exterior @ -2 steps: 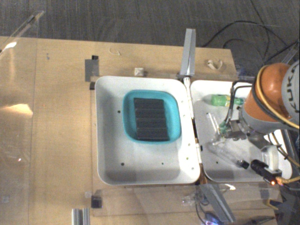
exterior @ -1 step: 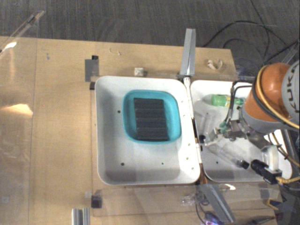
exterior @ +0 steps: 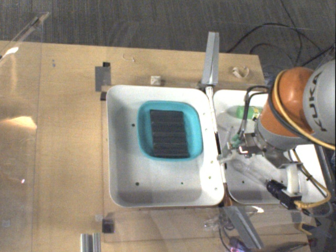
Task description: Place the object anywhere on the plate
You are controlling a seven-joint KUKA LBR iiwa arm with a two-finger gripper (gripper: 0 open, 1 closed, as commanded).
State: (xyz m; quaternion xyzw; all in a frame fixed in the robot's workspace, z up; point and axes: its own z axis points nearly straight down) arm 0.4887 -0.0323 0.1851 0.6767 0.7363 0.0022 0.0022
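From the camera above, my arm (exterior: 294,109) comes in from the right and hangs over the right bin (exterior: 236,193), the orange band bulging just over the wrist. My claw (exterior: 239,146) sits low near that bin's left wall, close to the divider between the two bins; the wrist and cables crowd it so much that I cannot tell how it stands, nor whether anything is between its tips.

A green object (exterior: 247,111) lies in the right bin's upper part, near the back wall and partly hidden under my arm. So little of it shows that I cannot judge its long axis or which way it points. It looks smooth and light green.

The plate (exterior: 169,130) rests in the left bin (exterior: 121,156), toward the back and right of centre. It is a teal, rounded-rectangle dish with a raised rim, and a dark ribbed pad fills its middle, the ribs running side to side. Its long axis runs front to back.

Open white floor lies in front of the plate and along its left side. Both bins are shallow, glossy white with rounded corners, set on a pale wooden counter (exterior: 58,140).
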